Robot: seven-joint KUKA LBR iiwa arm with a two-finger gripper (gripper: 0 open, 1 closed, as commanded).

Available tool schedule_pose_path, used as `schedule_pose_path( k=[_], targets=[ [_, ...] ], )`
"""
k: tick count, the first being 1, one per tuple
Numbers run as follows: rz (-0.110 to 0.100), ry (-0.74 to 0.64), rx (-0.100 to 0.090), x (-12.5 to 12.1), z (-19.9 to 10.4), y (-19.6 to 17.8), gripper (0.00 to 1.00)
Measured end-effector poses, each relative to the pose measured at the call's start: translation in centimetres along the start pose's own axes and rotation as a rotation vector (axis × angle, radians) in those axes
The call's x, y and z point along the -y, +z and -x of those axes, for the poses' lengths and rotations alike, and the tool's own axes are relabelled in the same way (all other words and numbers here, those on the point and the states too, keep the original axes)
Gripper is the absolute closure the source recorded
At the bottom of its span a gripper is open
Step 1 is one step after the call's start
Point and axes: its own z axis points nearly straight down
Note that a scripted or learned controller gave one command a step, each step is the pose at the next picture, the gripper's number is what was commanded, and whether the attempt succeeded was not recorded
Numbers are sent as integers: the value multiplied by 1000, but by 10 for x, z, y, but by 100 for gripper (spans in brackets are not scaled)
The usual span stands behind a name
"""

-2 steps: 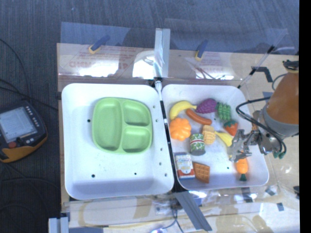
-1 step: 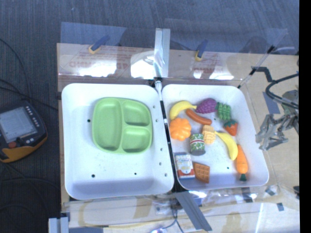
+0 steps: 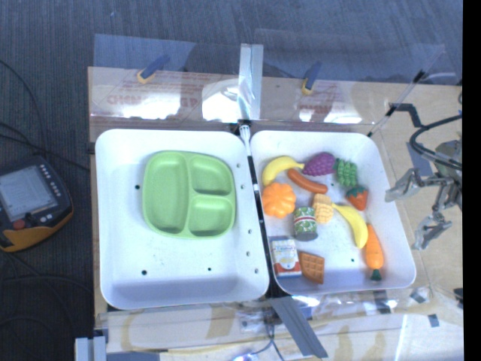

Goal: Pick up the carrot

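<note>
The carrot is long and orange with a green stub at its near end. It lies in the right bin close to the right wall, near the front corner. My gripper hangs outside that bin, just past its right rim and a little behind the carrot. Its two fingers are spread apart, open, with nothing between them.
The right bin also holds two bananas, a sausage, grapes, a green vegetable, a pumpkin, a can, corn, a carton and a waffle. A green divided plate sits in the left bin.
</note>
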Motion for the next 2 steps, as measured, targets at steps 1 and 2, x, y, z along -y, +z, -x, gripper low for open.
schedule_pose_path(
  k=[1,2],
  targets=[
    [6,-46,-8,-44,18,178,0],
    [1,-46,-4,-43,20,167,100]
  ],
)
